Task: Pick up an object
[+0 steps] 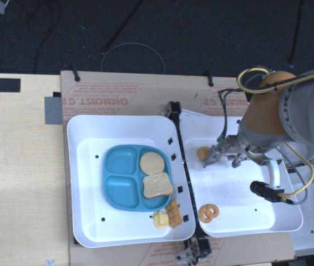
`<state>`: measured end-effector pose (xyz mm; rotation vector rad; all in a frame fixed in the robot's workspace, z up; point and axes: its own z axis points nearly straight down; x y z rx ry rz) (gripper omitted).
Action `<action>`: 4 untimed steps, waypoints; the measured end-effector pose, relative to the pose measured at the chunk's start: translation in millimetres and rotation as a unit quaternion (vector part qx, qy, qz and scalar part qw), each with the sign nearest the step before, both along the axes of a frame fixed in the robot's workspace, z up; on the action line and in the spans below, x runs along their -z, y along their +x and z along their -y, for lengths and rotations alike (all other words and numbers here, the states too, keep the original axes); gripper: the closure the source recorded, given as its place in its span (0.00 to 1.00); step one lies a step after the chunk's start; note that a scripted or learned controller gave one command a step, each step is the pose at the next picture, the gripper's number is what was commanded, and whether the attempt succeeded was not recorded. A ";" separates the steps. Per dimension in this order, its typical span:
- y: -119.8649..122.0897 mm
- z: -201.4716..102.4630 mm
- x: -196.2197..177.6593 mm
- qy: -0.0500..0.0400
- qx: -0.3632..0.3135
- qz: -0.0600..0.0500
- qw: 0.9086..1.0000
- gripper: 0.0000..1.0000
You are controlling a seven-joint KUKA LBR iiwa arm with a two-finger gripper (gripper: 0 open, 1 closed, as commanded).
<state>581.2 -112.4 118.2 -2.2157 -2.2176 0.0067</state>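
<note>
My gripper [213,156] hangs low over the upper left part of the right bin [257,226], pointing left. A small orange-brown rounded food piece [202,152] lies just at its tip, close to the divider between the bins; whether they touch is unclear. A brown pretzel [208,212] lies on the right bin's floor near the front left corner, well apart from the gripper.
The left bin [85,148] holds a blue divided plate [125,177] with a round beige disc [152,162] and a toast slice [157,186]. A yellow piece [161,219] and an orange waffle piece [173,213] lie beside the plate. Cables and a black fitting [267,191] trail right of the gripper.
</note>
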 end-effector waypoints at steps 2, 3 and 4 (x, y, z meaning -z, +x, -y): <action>0.0 0.1 20.1 -0.001 0.003 0.002 1.000 1.00; 6.1 0.9 -41.6 -0.001 0.000 0.005 1.000 1.00; 7.3 -3.9 -103.6 -0.001 0.000 0.006 1.000 1.00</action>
